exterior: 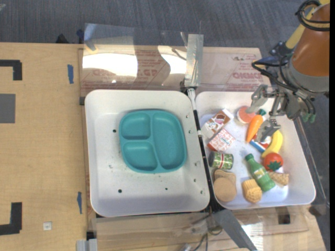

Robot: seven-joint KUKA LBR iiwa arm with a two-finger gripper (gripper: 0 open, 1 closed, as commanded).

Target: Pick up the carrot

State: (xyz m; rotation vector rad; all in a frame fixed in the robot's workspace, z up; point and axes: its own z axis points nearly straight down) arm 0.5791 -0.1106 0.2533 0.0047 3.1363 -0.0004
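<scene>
Hovering over the right bin (306, 171), we are keeping our hand (266, 109) just above the carrot (254, 126); whether it is clenched, we cannot tell.

I see my flat brown wooden bench top (36, 156) with black marks and bits of blue tape. Behind it is dark grey carpet floor (157, 7). Bright light shines on clear plastic sheet (110, 61).
</scene>
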